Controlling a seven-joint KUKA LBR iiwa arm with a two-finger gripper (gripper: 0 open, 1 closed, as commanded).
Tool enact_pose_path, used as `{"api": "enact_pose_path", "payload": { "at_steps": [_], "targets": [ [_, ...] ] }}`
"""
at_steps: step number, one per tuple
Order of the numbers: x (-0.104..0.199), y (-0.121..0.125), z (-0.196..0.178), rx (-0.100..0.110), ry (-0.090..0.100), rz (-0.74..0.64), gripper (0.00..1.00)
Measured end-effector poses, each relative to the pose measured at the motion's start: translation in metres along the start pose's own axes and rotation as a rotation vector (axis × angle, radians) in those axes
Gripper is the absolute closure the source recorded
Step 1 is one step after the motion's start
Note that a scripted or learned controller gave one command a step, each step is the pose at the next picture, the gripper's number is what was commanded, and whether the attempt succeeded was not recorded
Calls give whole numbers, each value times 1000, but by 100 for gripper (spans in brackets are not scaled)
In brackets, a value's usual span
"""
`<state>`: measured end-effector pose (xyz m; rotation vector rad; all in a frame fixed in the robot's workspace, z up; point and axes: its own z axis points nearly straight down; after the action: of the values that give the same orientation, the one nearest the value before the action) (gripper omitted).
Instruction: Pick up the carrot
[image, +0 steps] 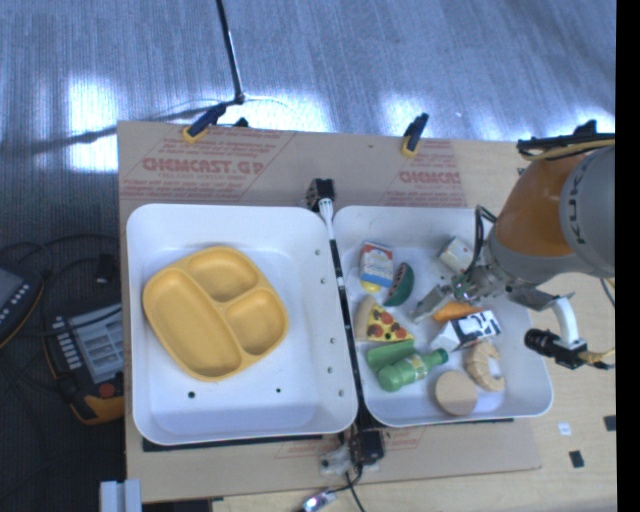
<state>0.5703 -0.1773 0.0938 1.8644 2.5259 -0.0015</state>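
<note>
1. One carrot (452, 311), orange, lying in the right bin (520, 400), roughly mid-bin toward its right side, pointing left-right with a slight tilt.
2. My gripper (447, 296) sits right over the carrot's left end; metal fingers (432, 300) reach down-left from the wrist. They look spread, one above the carrot, one near it. Carrot is at the fingertips, but I can't confirm it's between them.
3. Just below the carrot: a black-and-white box (477, 327), touching or nearly so.
4. Below that, a croissant-like pastry (486, 366) and a round tan disc (456, 392) near the bin's front edge.
5. Left of the carrot: pizza slice (381, 322), green bottle (408, 371), a green pepper-like piece (388, 351) above the bottle.
6. Upper left of the bin: small carton (376, 264) with a watermelon slice (401, 284) just beside it.
7. Small white block (457, 251) near the top, close to my wrist.
8. Left bin (160, 410) holds a yellow divided tray (214, 311), well apart from me.
</note>
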Motion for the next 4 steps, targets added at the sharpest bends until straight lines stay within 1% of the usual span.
{"api": "enact_pose_path", "payload": {
  "at_steps": [1, 2, 3, 4],
  "targets": [
    [0, 1, -10, -3, -1, 0, 100],
    [-28, -43, 3, -12, -5, -297, 100],
    [7, -47, 3, -15, -15, -105, 100],
    [37, -4, -76, 0, 1, 16, 100]
  ]
}}
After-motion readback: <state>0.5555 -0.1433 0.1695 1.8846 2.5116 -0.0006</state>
